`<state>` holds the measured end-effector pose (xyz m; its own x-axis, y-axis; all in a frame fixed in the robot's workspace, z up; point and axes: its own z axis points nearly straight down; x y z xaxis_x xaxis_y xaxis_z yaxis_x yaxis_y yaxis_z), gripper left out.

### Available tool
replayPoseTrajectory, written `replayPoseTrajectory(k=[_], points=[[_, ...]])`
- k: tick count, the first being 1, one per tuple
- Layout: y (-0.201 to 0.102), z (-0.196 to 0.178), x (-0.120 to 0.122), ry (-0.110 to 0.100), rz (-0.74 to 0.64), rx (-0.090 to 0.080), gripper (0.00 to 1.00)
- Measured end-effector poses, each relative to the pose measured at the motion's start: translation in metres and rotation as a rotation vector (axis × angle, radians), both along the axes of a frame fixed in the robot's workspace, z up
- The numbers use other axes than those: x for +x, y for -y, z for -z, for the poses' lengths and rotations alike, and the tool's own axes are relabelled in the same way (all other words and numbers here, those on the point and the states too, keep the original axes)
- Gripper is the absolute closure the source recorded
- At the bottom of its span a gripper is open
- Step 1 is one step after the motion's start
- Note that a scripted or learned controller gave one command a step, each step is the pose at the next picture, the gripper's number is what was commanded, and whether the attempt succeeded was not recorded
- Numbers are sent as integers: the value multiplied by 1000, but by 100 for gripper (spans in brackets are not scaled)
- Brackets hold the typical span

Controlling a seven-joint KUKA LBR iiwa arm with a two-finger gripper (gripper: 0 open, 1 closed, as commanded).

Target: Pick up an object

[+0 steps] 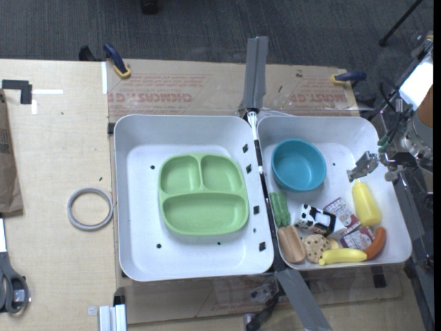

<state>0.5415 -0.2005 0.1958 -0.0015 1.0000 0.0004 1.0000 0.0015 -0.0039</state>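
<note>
place: robot lab | evidence: clamped bench point(55, 157), 2 bins point(127, 198), toy food point(342, 256)

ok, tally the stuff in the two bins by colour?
Green: 2, divided plate, green stick
Blue: 1, bowl
Yellow: 2, bottle, banana
Orange/tan: 3, carrot, hot dog, cookie
Black-white: 1, cow
Red-white: 2, packets
Total: 11

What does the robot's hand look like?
The gripper is small, made of silvery grey metal, with thin fingers that end in pointed tips. Behind it sits a blocky metal wrist with dark cables running past. A bit of the arm's orange band peeks in at the picture's right edge.
</note>
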Motion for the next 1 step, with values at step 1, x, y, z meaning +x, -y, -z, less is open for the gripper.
replayPoseTrajectory(k=[1], points=[[16,94,-21,3,-103,6,0]])
